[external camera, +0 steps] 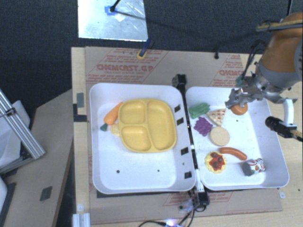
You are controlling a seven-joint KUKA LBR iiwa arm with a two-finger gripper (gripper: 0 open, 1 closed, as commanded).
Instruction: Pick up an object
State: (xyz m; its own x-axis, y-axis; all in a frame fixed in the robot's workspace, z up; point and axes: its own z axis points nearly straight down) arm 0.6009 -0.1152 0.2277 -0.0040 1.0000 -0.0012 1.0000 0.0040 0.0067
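A wooden desk [57, 126] stands on dark carpet. The pincer [236, 103] pinches a round orange piece [239, 109], with no clear long axis, over the right bin [274, 141].

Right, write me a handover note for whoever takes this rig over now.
Gripper: low over the back of the right bin, right at an orange round piece. Whether it grips it cannot be told.
Right bin also has: green leaf, sandwich wedge, purple grapes, beige disc, sausage, small pizza, little can.
Left bin: yellow divided tray, with a carrot at its left edge.
Done: arm is at a target. Left: confirm a grasp and lift; nothing is visibly raised yet.
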